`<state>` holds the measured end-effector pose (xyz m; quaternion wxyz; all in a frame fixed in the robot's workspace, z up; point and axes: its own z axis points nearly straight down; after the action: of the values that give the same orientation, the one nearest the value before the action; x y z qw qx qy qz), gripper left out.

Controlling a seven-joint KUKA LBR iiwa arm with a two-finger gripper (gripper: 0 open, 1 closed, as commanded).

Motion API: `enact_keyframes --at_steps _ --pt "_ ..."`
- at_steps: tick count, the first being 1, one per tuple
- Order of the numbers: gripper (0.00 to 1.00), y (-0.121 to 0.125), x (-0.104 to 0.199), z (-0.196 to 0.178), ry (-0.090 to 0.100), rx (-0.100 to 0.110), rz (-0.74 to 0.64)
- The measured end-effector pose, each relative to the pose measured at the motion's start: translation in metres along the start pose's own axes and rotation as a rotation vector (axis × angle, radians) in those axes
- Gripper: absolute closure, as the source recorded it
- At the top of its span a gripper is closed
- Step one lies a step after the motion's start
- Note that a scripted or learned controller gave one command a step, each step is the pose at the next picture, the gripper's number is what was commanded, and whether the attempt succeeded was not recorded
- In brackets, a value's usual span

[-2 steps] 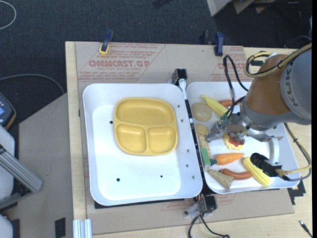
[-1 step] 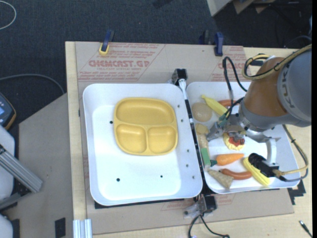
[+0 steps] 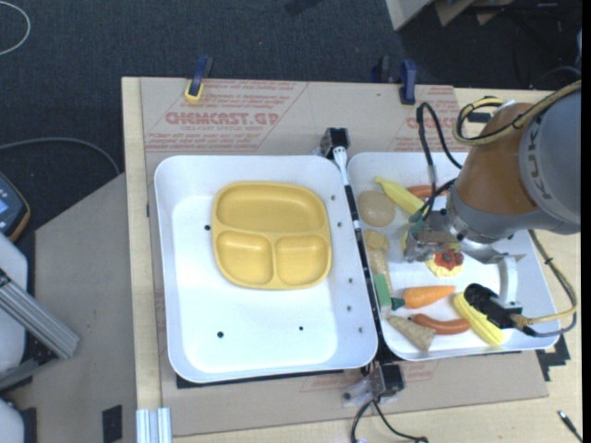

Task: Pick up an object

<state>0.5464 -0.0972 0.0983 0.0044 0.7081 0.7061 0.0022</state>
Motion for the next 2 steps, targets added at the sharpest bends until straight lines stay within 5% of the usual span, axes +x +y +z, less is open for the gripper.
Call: enact_keyframes --at_steps 2 --pt "1.0 -0.002 -0.004 -0.106 0.001 0.003 -0.004"
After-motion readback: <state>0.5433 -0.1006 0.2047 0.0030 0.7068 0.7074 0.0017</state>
